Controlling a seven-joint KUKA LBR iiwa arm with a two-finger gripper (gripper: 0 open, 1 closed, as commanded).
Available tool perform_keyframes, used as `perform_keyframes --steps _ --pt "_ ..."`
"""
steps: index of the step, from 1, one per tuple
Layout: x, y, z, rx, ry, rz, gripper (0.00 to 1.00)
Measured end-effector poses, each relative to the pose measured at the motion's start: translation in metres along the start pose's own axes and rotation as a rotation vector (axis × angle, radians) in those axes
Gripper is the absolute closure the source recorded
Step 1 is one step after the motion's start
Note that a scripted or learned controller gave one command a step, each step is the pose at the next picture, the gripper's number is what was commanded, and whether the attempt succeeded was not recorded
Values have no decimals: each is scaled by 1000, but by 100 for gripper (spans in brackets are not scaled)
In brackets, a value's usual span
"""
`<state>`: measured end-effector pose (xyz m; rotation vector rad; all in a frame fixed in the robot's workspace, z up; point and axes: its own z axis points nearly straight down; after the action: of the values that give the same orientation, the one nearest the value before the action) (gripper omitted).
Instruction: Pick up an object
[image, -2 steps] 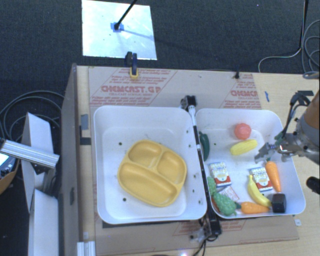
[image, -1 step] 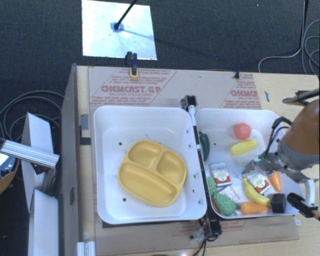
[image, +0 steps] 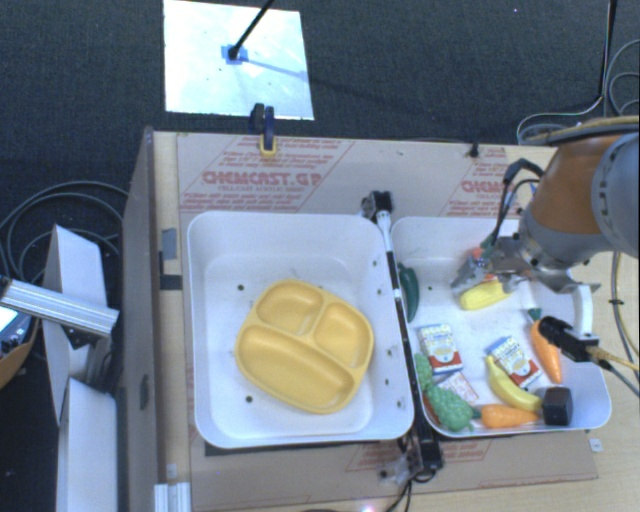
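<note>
My gripper hangs low in the right bin, near its back half. A short yellow toy piece lies right beneath and in front of it, touching or nearly touching the gripper's tip; I cannot tell whether it is held. The grey arm with its orange band comes in from the right above the bin.
The right bin also holds two small cartons, a banana, two carrots, a green bumpy toy, a green piece at the left wall and a black block. A yellow divided plate lies in the left bin.
</note>
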<state>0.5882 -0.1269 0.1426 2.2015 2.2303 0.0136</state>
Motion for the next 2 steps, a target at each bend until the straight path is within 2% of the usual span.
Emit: perform_keyframes --steps 1,2 --pt "-25 8 61 12 -2 13 0" --pt "-24 9 47 8 -2 10 100"
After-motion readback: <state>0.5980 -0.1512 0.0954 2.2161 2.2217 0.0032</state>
